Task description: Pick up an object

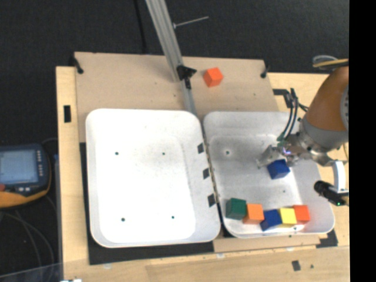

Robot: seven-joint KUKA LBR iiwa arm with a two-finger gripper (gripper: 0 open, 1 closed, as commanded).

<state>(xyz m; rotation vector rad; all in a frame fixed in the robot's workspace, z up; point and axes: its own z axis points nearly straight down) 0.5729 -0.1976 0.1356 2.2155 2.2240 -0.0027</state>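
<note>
Gripper [281,155] hovering over blue cube [278,169] in right bin [235,125], apart from block row [268,213] along near wall; fingers' state impossible to tell. Likely handling light, rigid, smooth-sided; best gripping across two opposite flat faces.

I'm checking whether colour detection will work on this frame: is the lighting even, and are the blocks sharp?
In the camera view, light is soft and even; the left bin looks bright, near washed out; the right bin shows grey smudging; the row of blocks is slightly soft but colours separate clearly; the gripper above the blue block is blurry.
</note>
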